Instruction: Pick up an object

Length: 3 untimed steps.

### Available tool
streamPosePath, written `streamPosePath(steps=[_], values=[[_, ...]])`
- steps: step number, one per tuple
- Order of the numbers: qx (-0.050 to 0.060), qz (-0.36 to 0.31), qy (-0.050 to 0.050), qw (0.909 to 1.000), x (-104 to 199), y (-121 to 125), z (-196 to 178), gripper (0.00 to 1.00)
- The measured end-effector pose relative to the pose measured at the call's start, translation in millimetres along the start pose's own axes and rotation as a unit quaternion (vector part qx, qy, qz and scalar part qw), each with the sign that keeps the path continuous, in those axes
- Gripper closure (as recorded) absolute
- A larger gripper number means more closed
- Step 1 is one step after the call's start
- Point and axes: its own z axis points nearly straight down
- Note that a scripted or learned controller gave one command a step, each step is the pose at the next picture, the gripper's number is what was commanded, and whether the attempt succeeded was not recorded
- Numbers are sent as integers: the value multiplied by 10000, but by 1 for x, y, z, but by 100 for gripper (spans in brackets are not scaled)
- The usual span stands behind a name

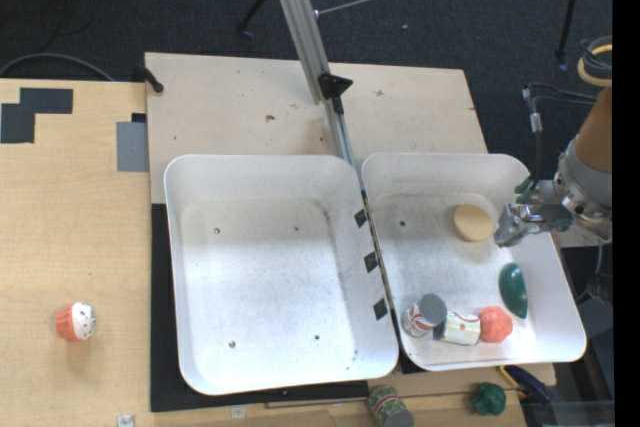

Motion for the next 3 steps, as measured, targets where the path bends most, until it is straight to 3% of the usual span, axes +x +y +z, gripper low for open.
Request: streamPosePath(steps=[3], values=[[38, -21, 16, 10000, 168, -14, -7, 100]])
